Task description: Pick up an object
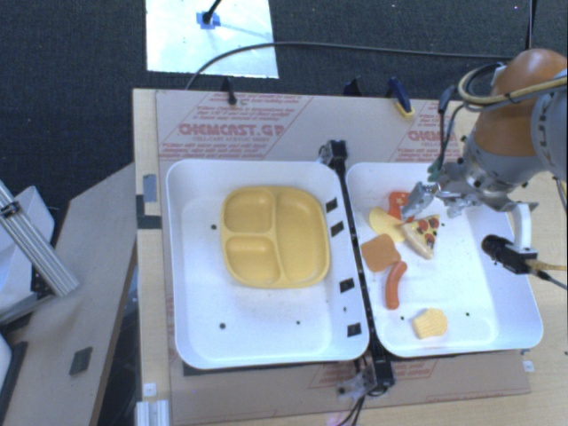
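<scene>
Yellow cheese block sits nearest, right bin; up top the gripper hangs over the pizza slice, fingers spread, gripping nothing.

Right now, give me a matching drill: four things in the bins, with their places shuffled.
Things:
1. yellow divided plate
2. sausage
3. pizza slice
4. yellow waffle piece

Places:
A. right bin, near the front edge
B. middle of the left bin
C. right bin, just below the gripper
D. right bin, below the brown toast piece

Pairs: 1-B, 2-D, 3-C, 4-A
</scene>
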### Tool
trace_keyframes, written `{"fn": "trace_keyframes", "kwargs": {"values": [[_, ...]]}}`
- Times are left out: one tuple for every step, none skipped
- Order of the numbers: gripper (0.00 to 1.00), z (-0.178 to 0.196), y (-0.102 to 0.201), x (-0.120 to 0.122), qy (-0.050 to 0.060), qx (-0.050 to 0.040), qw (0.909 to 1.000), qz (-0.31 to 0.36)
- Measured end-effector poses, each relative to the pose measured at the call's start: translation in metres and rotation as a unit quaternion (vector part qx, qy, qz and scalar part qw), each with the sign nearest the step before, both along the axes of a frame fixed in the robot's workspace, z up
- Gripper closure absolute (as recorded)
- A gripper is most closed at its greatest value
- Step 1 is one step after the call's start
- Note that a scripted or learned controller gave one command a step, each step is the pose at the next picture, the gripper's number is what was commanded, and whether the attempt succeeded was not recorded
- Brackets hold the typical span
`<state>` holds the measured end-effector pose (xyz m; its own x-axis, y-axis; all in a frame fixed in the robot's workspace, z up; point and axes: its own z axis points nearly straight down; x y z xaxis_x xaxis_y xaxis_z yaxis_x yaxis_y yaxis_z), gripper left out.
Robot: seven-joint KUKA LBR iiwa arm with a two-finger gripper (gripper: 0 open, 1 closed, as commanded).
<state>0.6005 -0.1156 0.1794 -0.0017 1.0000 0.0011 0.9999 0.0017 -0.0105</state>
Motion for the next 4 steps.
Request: {"fn": "trace_keyframes", "kwargs": {"values": [[0.0, 0.007, 0.0, 0.003, -0.006, -0.0007, 1.0, 0.001], [0.0, -0.054, -0.005, 0.004, -0.004, -0.0006, 1.0, 0.0], [0.0, -0.092, -0.006, 0.006, -0.008, -0.0015, 1.0, 0.0], [1.0, -0.077, -0.007, 0.01, -0.015, -0.0038, 0.9999, 0.0]]}}
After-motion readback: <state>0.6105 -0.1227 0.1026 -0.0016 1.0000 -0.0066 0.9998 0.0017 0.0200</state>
